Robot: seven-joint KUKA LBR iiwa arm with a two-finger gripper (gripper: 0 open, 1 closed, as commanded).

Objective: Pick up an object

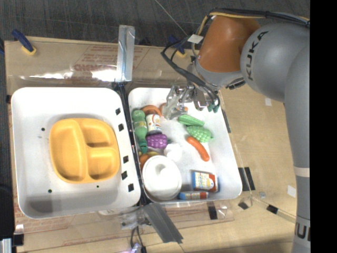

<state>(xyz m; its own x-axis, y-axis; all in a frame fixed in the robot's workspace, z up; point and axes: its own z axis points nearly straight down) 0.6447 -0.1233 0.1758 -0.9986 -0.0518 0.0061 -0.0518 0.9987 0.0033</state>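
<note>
The right bin holds a pile of toy food: a purple grape bunch, a green corn-like piece, a green pod, an orange-red carrot, a green bottle, a small can, a white bowl and a small carton. My gripper hangs over the bin's far edge, just above the can and the green pod. Nothing shows between its metal fingers.
The left bin holds a yellow divided tray. A grey divider post stands behind the gap between the bins. Cables loop off the wrist. The arm's big grey link fills the right side.
</note>
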